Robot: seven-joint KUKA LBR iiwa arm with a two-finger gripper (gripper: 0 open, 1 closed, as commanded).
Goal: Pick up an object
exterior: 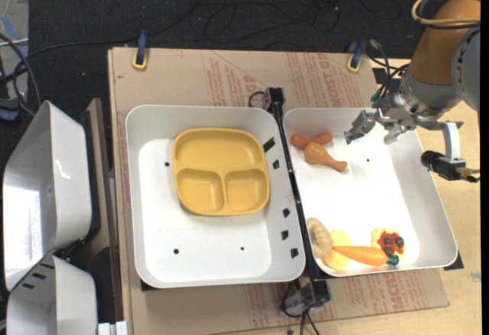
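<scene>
My gripper point(376, 129) hovers over the far edge of the right bin point(416, 196), fingers spread open with nothing between them. A tan chicken drumstick point(325, 158) lies in that bin to the gripper's left, and an orange sausage point(311, 139) sits just behind it. At the bin's near edge lie an orange carrot point(360, 254), a beige pastry piece point(319, 237), a yellow slice point(341, 239) and a small red-and-yellow toy point(389, 242).
The left bin point(153, 249) holds a yellow divided plate point(221, 170). A black divider strip point(289, 180) runs between the bins. Cardboard point(214, 73) lies under both bins, with yellow clamps point(140, 58) at the far corners. White containers point(42, 180) stand at the far left.
</scene>
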